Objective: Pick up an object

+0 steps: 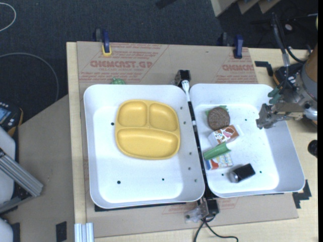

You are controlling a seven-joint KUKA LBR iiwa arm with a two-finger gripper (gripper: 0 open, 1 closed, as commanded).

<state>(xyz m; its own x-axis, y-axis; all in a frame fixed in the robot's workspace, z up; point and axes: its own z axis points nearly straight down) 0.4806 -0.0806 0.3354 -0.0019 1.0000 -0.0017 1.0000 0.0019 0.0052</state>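
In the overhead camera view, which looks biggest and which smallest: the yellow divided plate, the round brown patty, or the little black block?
1. yellow divided plate, by far the largest
2. round brown patty
3. black block, slightly smaller than the patty; the two are close in size.

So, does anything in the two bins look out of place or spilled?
Nothing looks spilled or broken. The yellow divided plate lies flat in the left bin. In the right bin, the brown round thing, the small packets and the black object lie loosely bunched near its left side.
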